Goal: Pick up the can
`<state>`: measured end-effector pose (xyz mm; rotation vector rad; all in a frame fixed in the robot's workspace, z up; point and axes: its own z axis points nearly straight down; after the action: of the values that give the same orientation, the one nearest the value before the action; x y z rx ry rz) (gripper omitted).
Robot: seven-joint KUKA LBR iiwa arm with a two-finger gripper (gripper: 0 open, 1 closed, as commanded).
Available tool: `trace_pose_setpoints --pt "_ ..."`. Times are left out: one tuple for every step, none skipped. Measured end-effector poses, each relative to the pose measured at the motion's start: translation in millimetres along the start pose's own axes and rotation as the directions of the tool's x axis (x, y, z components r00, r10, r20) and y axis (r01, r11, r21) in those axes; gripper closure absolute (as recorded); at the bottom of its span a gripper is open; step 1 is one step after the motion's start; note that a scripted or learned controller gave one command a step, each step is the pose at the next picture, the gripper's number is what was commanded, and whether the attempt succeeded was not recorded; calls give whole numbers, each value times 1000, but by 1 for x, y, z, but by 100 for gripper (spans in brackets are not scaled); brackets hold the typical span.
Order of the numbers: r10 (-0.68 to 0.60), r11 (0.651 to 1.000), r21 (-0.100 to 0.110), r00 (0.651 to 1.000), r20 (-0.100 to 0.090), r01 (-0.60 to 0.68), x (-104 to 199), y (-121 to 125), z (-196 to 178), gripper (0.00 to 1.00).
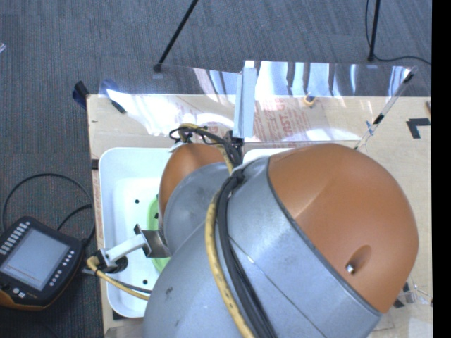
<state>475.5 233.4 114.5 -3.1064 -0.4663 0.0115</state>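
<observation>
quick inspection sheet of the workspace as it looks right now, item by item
surface: pale bench with a white bin at the left; the arm covers most of the rest
job's things: nothing seen
clutter: a green thing in the white bin, partly hidden by the arm
grippers: gripper low over the white bin, mostly covered by the arm
cables: yellow cable running along the arm; black cable looping on the floor
surroundings: grey carpet, a handheld pendant with a screen on the floor at the left, thin stand legs behind the bench, a clear sheet standing along its far edge
</observation>
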Motion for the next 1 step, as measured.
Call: trace_pose_setpoints --pt "-203 979 -2 979 1 203 -17 94 -105 0"
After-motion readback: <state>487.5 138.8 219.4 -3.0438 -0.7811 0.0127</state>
